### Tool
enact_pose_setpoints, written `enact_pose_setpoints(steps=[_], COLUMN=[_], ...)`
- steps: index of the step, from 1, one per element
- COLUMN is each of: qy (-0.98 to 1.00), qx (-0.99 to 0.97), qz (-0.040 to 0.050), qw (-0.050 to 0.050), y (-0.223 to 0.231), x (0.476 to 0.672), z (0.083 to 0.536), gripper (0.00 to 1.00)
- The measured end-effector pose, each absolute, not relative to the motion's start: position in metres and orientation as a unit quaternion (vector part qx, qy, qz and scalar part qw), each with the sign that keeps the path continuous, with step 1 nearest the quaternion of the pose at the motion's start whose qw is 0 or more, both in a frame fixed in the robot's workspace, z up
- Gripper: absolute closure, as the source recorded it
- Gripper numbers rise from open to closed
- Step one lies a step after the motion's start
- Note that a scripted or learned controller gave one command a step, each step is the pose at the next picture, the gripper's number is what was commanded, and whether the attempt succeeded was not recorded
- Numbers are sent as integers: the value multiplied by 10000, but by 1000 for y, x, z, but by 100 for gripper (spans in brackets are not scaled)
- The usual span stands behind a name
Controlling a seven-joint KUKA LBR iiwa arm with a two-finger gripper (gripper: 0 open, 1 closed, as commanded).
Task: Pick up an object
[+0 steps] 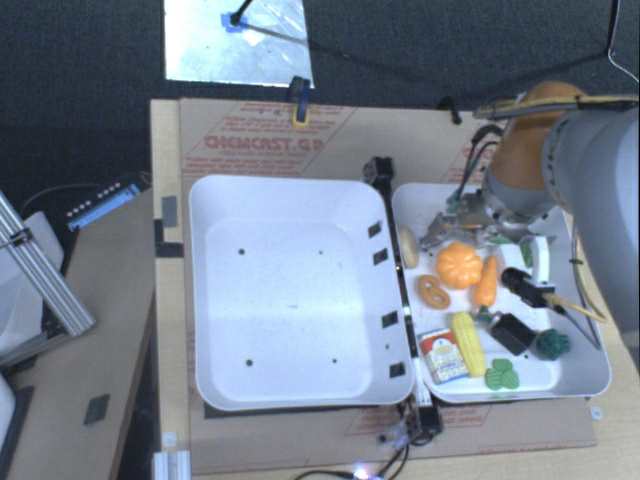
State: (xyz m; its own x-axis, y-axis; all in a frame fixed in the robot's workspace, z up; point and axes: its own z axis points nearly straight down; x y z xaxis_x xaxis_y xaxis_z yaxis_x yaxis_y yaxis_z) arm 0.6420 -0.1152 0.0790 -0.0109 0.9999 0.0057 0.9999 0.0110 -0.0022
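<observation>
My gripper (446, 231) hangs low over the back left part of the right bin (585, 373). Just in front of it sits an orange toy pumpkin (459, 265). A beige oval piece (408, 248) lies to the gripper's left, against the bin wall. To the right of the pumpkin lies a carrot (487, 280). A brown ring-shaped piece (433, 291) rests in front of the pumpkin. Nothing shows in the gripper's grasp.
Nearer the front of the right bin lie a yellow corn cob (467, 342), a red and white packet (443, 356), a green leafy piece (502, 374), a dark green broccoli (552, 344) and a black block (512, 333). The left bin (215, 208) stands beside it. The arm (590, 168) covers the back right.
</observation>
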Motion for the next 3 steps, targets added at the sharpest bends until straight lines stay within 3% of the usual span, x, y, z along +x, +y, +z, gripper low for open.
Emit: enact_pose_setpoints(steps=[1,2,3], qy=[-7070,-7082,-7076], qx=[-7072,-7060,-7067], qz=[4,-12,-13], qw=[-1,-21,-14], y=[-142,-141,-134], x=[619,621,606], z=[85,96,138], gripper=[0,100,100])
